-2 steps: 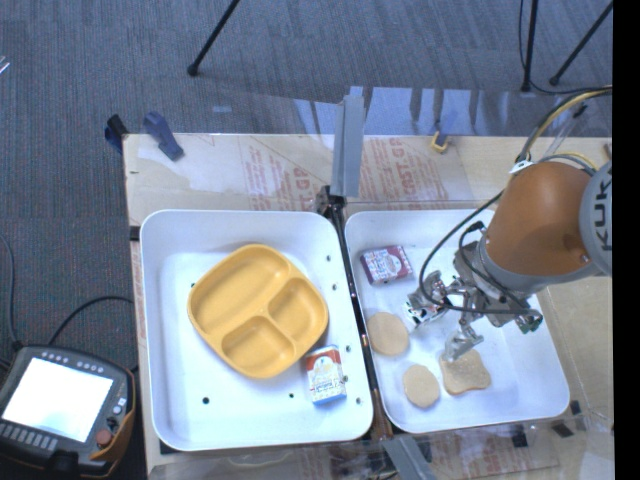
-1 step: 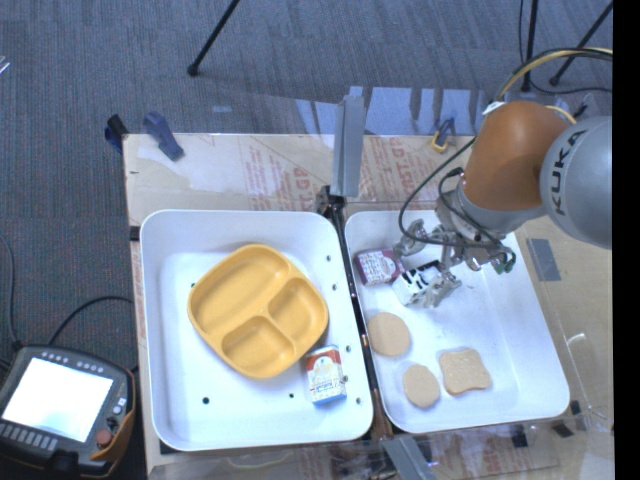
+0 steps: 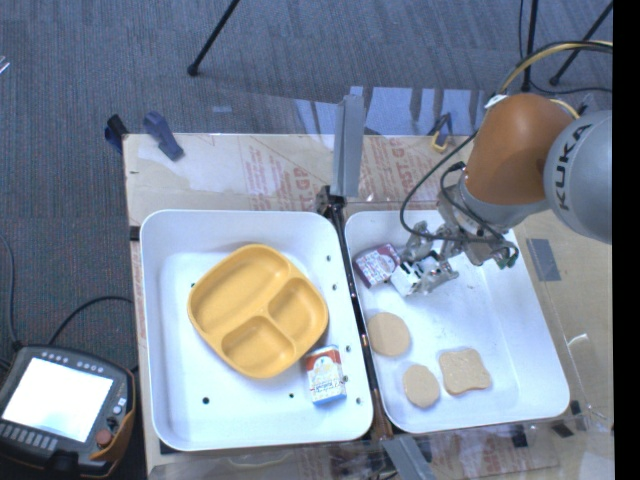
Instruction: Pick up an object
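My gripper [image 3: 420, 268] hangs low over the back left part of the right bin [image 3: 510, 318], under the orange band of the arm. Just to its left lies a small maroon packet [image 3: 376, 264], close to or touching the fingertips. In front of it in the same bin lie two round tan cookies [image 3: 389, 334] [image 3: 421, 385] and a tan toast slice [image 3: 465, 370]. The left bin [image 3: 160, 268] holds a yellow divided plate [image 3: 258, 310] and a small red and white carton [image 3: 325, 375] at the plate's front right.
A grey upright post [image 3: 348, 158] stands behind the seam between the bins. Blue clamps [image 3: 160, 133] sit at the bench's back left corner. A teach pendant [image 3: 65, 408] lies on the floor at the front left. Cables loop above the arm.
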